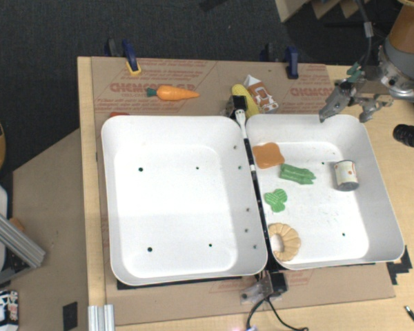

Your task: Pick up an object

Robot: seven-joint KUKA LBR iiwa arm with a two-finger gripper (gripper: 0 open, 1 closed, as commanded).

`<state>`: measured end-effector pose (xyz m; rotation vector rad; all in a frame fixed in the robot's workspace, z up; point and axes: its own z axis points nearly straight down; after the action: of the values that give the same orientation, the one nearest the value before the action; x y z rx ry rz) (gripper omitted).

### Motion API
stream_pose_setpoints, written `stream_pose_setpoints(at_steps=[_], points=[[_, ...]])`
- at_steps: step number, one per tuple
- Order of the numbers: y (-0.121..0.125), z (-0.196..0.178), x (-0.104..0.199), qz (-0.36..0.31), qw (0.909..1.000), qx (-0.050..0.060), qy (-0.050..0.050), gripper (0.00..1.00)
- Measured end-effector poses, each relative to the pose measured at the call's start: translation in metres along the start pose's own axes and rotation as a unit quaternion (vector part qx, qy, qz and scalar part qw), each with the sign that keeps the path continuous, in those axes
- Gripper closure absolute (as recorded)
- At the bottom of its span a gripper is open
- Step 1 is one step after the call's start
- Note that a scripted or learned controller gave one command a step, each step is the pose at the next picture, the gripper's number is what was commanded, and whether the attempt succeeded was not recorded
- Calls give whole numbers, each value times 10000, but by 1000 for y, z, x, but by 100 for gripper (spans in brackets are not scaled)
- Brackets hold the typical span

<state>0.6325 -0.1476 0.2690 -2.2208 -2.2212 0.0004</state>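
The tool [348, 107] hangs above the far right corner of the right bin [372, 243], just over its back rim. Its two fingers [329, 110] are spread apart and point down, and nothing is between them.

The things to pick are all in the right bin. An orange flat piece [268, 155] lies near the dividing edge, at the far left of this bin. Just beside it, toward the middle, is a long green piece [297, 174]. A smaller green leafy piece [276, 199] lies nearer to the camera, apart from the long one. A tan ring-shaped piece [284, 241] rests in the near left corner, close to the rim. A small grey can [345, 174] lies on its side at the right part of the bin, well apart from the others.

The left bin [117, 185] stands beside it. Behind the bins, on the tabletop [193, 74], lie a toy carrot [174, 93] and a yellow thing [243, 95] next to a small packet [262, 96].
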Motion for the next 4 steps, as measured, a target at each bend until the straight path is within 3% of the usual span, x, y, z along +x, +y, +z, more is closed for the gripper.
stream_pose_setpoints(at_steps=[1,2,3,4], points=[[1,-11,0,-4,10000,-20,-6,100],[2,10,60,-30,10000,14,16,100],[17,19,161,-54,10000,-8,21,100],[34,54,214,-29,10000,2,8,100]])
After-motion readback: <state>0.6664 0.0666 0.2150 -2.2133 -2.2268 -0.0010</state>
